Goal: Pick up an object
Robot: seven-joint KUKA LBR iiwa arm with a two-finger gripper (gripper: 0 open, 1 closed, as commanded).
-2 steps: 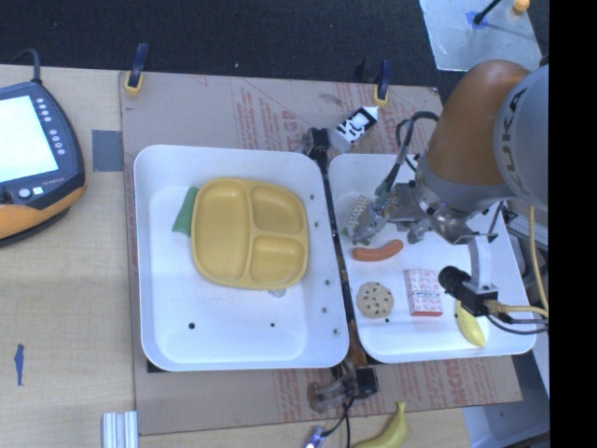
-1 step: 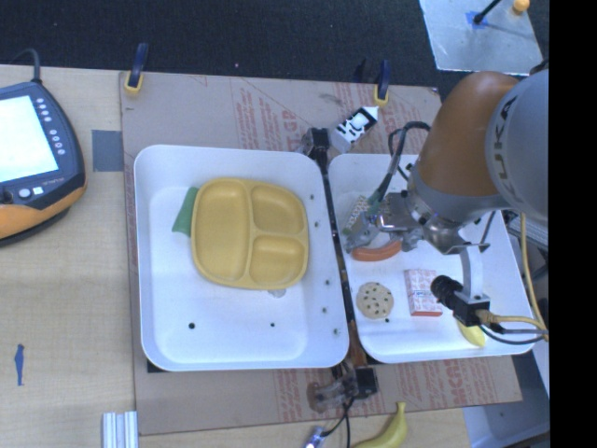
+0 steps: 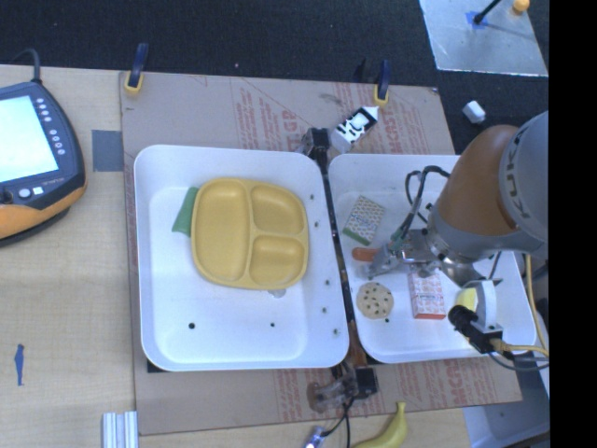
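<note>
My gripper (image 3: 384, 259) hangs low over the middle of the right bin (image 3: 401, 348), reaching in from the right. Just left of its tip lies a small orange-red piece (image 3: 362, 253). A round cookie with dark chips (image 3: 375, 300) rests below the tip. Behind the tip, toward the bin's back left, sits a pale green patterned packet (image 3: 364, 218). A red and white box (image 3: 427, 298) lies flat under the wrist, to the right of the cookie. Nothing is seen held in the gripper.
The left bin (image 3: 168, 334) holds a yellow divided plate (image 3: 250, 231) lying over a green item (image 3: 186, 211). A tablet-like pendant (image 3: 33, 161) sits at the far left of the bench. A banana (image 3: 390, 429) lies at the front edge.
</note>
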